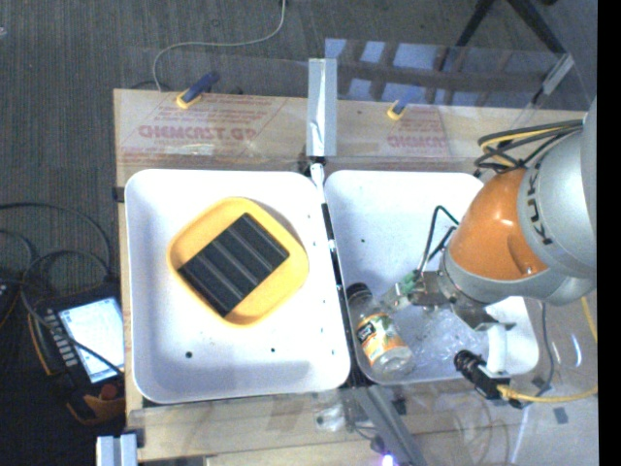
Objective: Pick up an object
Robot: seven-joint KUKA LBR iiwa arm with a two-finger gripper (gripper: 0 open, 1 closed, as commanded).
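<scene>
Wooden bench carries two white bins side by side on grey carpet; left bin holds a yellow tray with a black ribbed slab on top; right bin holds a clear bottle lying near its front left corner, crumpled clear plastic just beside; gripper sits above that plastic, close to the bottle, under the bulky orange wrist; its opening cannot be told.

The arm is grey with a bulbous orange band; black lettering marks its side, yellow and black cables trail off, perhaps green wiring too.
</scene>
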